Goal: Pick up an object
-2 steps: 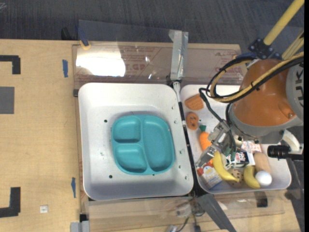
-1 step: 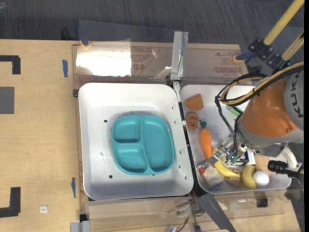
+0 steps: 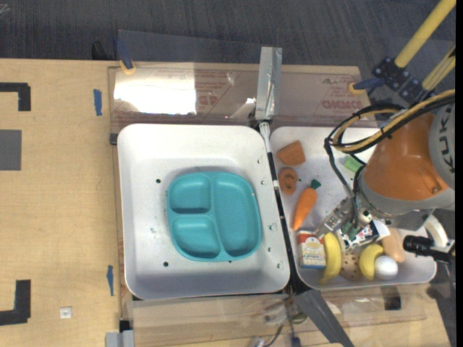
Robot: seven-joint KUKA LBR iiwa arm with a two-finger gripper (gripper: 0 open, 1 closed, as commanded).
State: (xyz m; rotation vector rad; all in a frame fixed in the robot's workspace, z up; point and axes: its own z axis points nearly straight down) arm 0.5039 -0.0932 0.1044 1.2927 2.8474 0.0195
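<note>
claw (image 3: 346,224) low in right bin (image 3: 318,137) | grip state: cannot tell | banana (image 3: 331,255) just below it | carrot (image 3: 304,205) to its left | teal tray (image 3: 215,215) far left

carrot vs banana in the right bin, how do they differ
The carrot is orange with a green top; the banana is yellow. The carrot lies slantwise in the middle of the right bin, apart from the clutter; the banana lies nearer the front wall, packed against a small carton and other items. The carrot tapers straight; the banana curves. Both look like toy food, of similar length.
</note>
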